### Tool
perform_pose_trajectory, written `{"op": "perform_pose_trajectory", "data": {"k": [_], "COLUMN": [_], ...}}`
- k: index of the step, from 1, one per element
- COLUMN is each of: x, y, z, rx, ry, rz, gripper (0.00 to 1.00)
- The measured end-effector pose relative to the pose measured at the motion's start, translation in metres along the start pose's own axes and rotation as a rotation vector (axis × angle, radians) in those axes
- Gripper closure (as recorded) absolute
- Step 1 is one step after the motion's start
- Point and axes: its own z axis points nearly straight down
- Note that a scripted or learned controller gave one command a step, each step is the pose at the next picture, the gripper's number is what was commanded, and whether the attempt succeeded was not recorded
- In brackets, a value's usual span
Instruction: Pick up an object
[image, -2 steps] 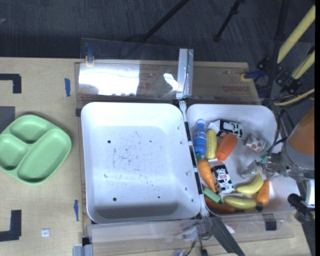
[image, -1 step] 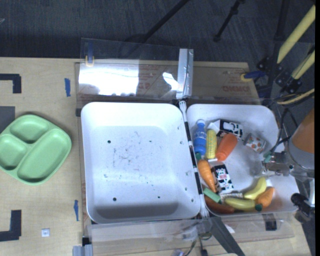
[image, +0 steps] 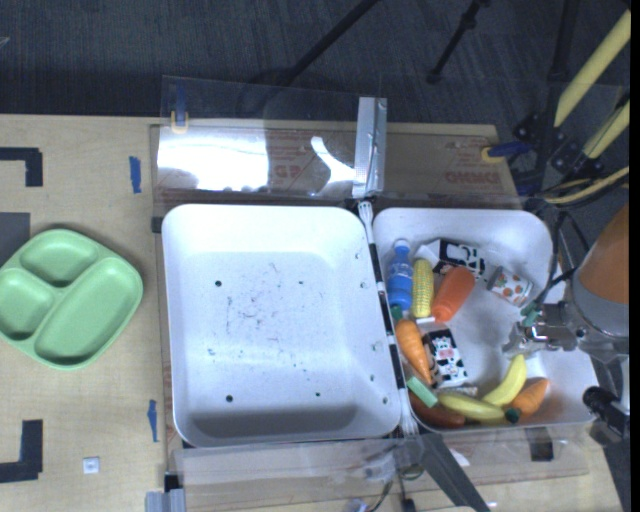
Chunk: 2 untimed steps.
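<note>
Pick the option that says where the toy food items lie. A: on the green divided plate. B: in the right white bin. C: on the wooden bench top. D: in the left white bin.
B: the yellow plastic banana, orange toy carrot and yellow corn cob all lie in the right white bin.

Toy foods crowd the right bin (image: 535, 235): a blue bottle (image: 400, 276) and a corn cob (image: 423, 287) lie side by side along its left wall, beside an orange carrot (image: 452, 293). Nearer the front edge, two yellow bananas (image: 508, 382) lie near a second carrot (image: 412, 347) and a black-and-white carton (image: 445, 359).
</note>
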Motion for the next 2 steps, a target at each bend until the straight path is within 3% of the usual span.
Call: {"op": "perform_pose_trajectory", "data": {"k": [1, 2], "x": [-0.007, 0.035], "y": [0.000, 0.022], "z": [-0.002, -0.070], "rx": [0.001, 0.002], "ry": [0.000, 0.000], "rz": [0.073, -0.028], "gripper": [1.00, 1.00]}}
